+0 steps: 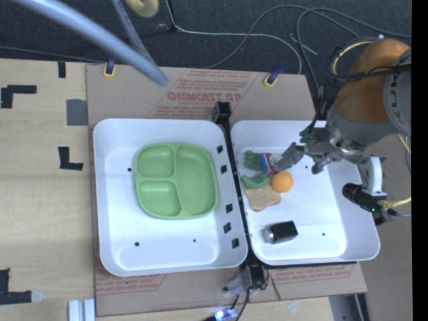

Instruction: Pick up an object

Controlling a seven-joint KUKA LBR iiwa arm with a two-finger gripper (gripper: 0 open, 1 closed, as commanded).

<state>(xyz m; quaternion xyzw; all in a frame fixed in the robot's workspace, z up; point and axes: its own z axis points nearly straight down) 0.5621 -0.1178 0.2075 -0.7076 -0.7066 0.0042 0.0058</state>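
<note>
The gripper [289,158] hangs over the right bin [334,246] — whether it stands wide or narrow I cannot tell. The orange ball [282,182] lies just below its tip (toward the bin's near side), touching the tan toast piece [261,198] — likely the nearest target.

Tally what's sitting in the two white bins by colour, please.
Green: 2, the green divided plastic plate in the left bin and a small green item in the right bin
Orange: 1, the orange ball
Tan: 1, the tan bread-shaped slice
Black: 1, the black block
Total: 5
</note>
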